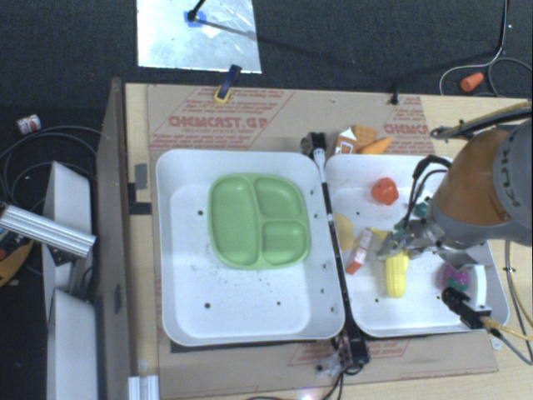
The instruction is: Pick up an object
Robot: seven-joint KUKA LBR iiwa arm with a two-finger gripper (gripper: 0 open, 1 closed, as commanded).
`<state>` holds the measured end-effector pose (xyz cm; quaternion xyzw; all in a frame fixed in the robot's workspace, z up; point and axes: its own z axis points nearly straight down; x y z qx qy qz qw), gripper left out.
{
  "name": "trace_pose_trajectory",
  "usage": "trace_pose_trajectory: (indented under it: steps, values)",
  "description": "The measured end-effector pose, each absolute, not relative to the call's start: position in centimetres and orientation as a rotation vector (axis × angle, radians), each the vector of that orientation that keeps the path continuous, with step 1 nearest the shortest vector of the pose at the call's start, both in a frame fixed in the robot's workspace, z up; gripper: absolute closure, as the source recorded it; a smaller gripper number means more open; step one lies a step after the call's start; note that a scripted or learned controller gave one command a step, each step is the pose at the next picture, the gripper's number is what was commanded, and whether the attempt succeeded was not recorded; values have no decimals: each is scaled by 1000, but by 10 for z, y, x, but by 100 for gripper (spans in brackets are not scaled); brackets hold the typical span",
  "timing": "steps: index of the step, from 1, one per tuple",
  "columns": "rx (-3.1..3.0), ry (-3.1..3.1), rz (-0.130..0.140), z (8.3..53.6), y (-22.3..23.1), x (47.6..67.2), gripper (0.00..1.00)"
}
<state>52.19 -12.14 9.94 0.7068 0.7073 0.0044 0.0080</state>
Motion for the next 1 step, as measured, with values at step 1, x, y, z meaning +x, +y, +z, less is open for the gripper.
trace_pose_trajectory:
  steps: [1]
  values:
    - [2197, 2231, 20, 191, -42, 601, 100]
